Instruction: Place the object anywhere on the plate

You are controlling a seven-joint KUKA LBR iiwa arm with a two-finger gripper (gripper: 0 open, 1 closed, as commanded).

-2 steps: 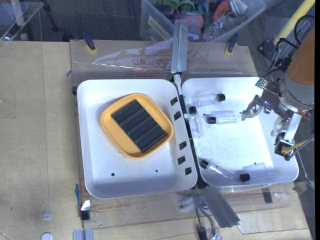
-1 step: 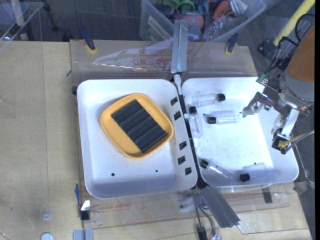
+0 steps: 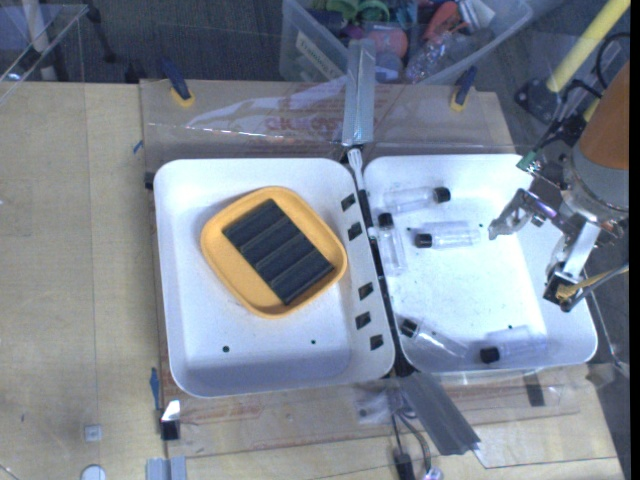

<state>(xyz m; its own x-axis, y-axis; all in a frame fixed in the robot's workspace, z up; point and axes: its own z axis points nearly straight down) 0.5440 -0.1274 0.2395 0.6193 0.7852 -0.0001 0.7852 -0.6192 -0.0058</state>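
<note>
- Presently, on the desk [image 3: 70, 268]: two shallow white bins side by side, left bin [image 3: 190, 358] and right bin [image 3: 500, 313], meeting along a central seam with small black clips.
- Left bin: one yellow plate [image 3: 222, 240], rounded-square, lying flat and turned at a slant, near the bin's middle.
- On the plate: one dark ribbed rectangular object [image 3: 278, 251], flat, resting wholly within the plate's rim, its ribs running crosswise to its length.
- Right bin: several clear vials with black caps. One vial [image 3: 415, 199] near the upper left, a second vial [image 3: 445, 237] just below it, a third vial [image 3: 387, 240] upright-looking along the seam, a fourth vial [image 3: 425, 335] at the lower left, a fifth vial [image 3: 515, 351] along the lower edge.
- Arm [image 3: 605, 158]: grey with an orange patch, entering from the right, above the right bin's far-right edge.
- Claw [image 3: 532, 253]: two fingers spread wide apart, one pointing left toward the second vial, the other hanging down by the bin's right wall. Nothing between them; well apart from the plate.
- Behind the bins: a clear plastic tub [image 3: 300, 28] of mixed colourful items, and a sheet of clear film [image 3: 260, 118] held by blue clamps.
</note>
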